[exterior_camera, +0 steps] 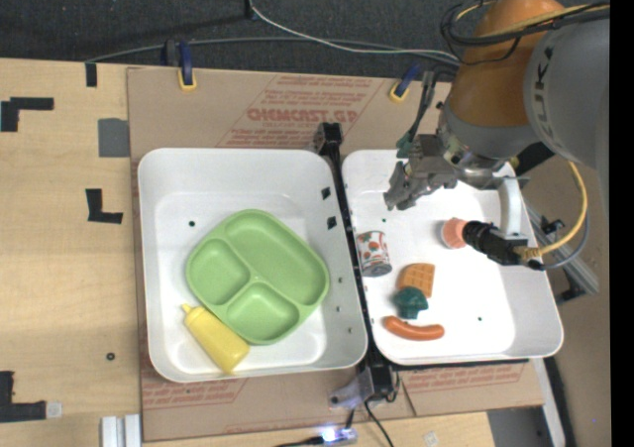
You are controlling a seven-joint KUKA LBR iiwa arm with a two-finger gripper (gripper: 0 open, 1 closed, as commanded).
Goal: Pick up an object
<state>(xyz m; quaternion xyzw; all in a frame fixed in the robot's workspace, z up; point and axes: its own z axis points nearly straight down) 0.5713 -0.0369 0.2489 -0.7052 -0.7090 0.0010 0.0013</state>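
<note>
While the gripper (404, 189) hangs over the right bin (530, 336), its jaws' spacing unreadable, nothing is gripped; the nearest candidate, a small can (373, 253), lies below it.

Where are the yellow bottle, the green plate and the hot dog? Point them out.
yellow bottle (215, 338): camera view, middle of its body.
green plate (258, 275): camera view, central divider.
hot dog (414, 330): camera view, middle of its length.

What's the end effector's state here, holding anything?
End effector: above the right bin, nothing seen in it; open or closed cannot be told.
</note>
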